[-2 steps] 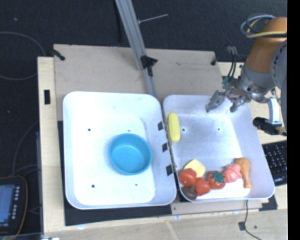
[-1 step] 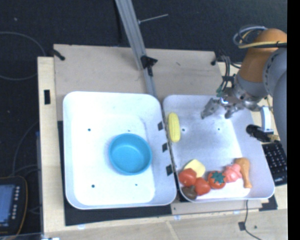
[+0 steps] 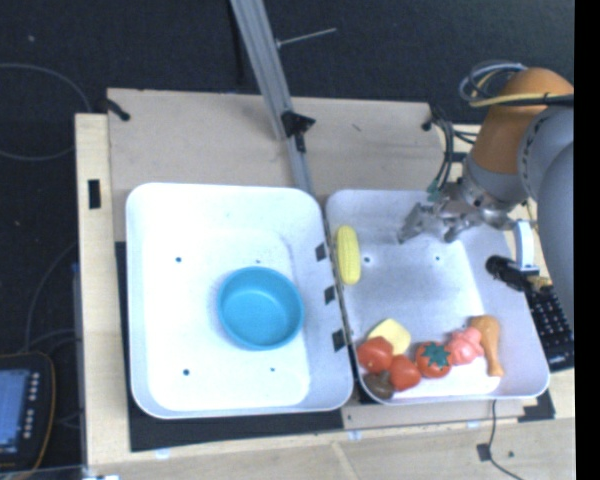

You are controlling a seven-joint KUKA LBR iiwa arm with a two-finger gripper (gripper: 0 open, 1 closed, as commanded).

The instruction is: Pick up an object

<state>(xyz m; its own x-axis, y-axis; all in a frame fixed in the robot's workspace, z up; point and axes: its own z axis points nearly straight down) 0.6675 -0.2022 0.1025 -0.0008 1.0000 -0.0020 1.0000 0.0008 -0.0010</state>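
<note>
Wooden bench [image 3: 220, 138] bearing 2 white bins, left bin [image 3: 160, 368] with blue bowl [image 3: 260, 308], right bin [image 3: 420, 218] with toy food [image 3: 420, 353] heaped lower right and yellow corn [image 3: 347, 253] at its left wall; best descend squarely onto corn; gripper [image 3: 435, 223] upper right, parted, empty.

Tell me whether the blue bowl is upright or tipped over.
Upright: the blue bowl in the left bin shows its open mouth and inside facing up.

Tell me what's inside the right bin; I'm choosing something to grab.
The right bin holds a corn cob by its left wall, plus a near-edge cluster: yellow block, tomatoes, pink toy, drumstick. Whatever lies under the cluster is covered.
</note>
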